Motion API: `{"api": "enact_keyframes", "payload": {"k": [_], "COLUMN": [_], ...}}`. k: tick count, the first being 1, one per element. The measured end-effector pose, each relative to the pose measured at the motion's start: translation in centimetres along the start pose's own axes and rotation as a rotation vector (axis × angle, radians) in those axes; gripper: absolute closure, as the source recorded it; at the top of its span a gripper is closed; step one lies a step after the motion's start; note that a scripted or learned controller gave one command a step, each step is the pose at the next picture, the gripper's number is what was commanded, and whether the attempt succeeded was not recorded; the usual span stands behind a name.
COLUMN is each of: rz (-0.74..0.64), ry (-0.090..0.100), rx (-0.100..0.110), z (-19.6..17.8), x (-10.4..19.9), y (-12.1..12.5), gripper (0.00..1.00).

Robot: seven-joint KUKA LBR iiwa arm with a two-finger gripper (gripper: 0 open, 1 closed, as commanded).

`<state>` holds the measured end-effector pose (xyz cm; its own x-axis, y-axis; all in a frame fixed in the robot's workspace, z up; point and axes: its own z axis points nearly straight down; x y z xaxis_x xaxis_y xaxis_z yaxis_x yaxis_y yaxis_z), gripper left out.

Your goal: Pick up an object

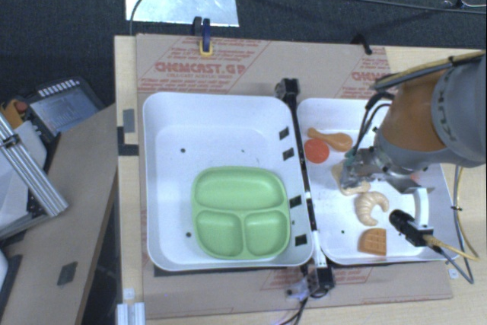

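well inside right bin (335,109), gripper (351,177) beside croissant (371,206)

Left bin (205,129) lies open behind the green tray (240,211); croissant (371,206) and drumstick (332,139) crowd right bin (335,109).

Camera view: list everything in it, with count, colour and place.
Bins: 2, white, side by side on the board.
Divided plate: 1, green, left bin, near side.
Drumstick: 1, tan, right bin, far side.
Round piece: 1, red, touching the drumstick.
Croissant: 1, pale tan, right bin, middle.
Waffle-like piece: 1, orange-brown, right bin, near edge.
Board: 1, brown with red print, under both bins.
Clamp: 1, yellow and dark, on the board's far edge.
Arm: 1, grey with orange band, over the right bin.
Gripper: 1, dark, low beside the croissant.
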<state>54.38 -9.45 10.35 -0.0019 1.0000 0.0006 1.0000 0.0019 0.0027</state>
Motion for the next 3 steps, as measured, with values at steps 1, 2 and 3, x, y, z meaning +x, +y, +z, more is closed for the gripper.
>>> {"api": "enact_keyframes", "payload": {"k": [1,2,3], "rz": [0.002,-0.002,-0.003], "ry": [-0.002,-0.002,-0.002], "rx": [-0.004,-0.006,-0.004], "z": [-5.9,-12.4,-16.8], "x": [-0.9,-1.0,-0.6], "y": [-0.1,0.2,0.5], "gripper": [1.00,1.00,1.00]}}
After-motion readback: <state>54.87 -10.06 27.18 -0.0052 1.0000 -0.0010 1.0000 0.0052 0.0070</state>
